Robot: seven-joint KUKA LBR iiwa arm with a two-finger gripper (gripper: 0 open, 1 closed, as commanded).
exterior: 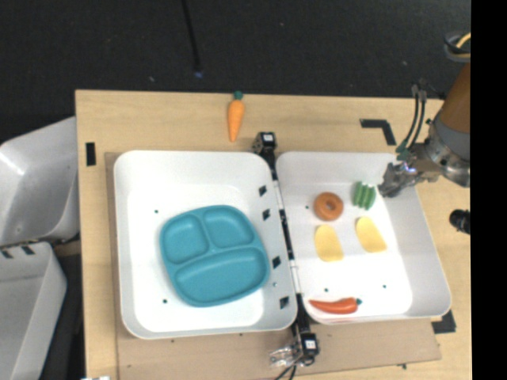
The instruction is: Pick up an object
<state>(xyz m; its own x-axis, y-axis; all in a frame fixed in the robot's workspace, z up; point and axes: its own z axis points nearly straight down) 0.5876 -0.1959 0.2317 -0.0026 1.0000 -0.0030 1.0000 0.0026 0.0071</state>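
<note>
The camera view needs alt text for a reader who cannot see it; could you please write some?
The arm's tool hovers at the right bin's far edge, beside a green toy. The left bin holds a blue divided plate.

The robot arm [450, 129] comes in from the right side. It is grey with an orange band near its wrist. It bends down low, and its gripper [392, 182] points to the left. The gripper looks small and dark.
</note>
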